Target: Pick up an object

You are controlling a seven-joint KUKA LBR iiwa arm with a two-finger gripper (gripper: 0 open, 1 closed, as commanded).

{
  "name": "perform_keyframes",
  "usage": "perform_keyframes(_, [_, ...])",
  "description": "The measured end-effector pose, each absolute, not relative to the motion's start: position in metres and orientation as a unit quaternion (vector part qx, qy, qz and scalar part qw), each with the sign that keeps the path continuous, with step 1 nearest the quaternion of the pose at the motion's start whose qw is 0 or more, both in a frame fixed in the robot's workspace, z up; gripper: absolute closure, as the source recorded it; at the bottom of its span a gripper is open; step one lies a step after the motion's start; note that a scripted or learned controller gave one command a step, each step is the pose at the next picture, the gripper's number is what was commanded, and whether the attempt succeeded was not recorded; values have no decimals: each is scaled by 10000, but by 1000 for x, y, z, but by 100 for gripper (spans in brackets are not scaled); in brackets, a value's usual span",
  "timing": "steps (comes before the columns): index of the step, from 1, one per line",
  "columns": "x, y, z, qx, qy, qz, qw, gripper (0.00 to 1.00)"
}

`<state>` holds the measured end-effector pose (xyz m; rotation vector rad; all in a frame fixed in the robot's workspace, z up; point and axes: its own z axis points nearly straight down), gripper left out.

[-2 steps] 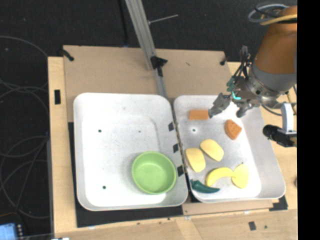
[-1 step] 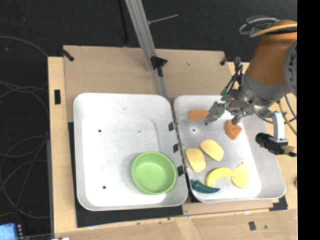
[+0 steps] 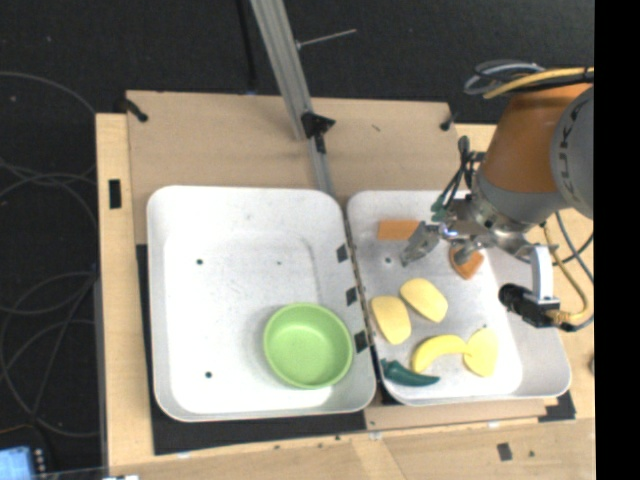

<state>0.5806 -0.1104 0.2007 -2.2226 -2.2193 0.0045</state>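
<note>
One banana (image 3: pixel 438 351): long axis left-right, ends curving down | pincer (image 3: pixel 418 246): grip state cannot be told

On the counter (image 3: pixel 230 138) sat 2 bins side by side. Left bin (image 3: pixel 200 228) had a bowl (image 3: pixel 308 344) in its near-right corner. Right bin (image 3: pixel 540 368) held the rest: a block (image 3: pixel 397 230) at the far-left, 2 oval pieces (image 3: pixel 424 299) mid-bin, one just left of & nearer than the other, then a curved piece (image 3: pixel 440 352) w/ a rounded piece (image 3: pixel 481 352) to its right at the near edge. A small pepper-shaped item (image 3: pixel 408 373) lay at the near-left corner. The arm (image 3: pixel 525 158) hung over the bin's far-right, pincer (image 3: pixel 440 243) just right of the block.
</note>
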Motion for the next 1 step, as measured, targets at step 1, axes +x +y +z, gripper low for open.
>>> perform_keyframes(1, [578, -103, 153, -7086, -7057, 19, 8, 0])
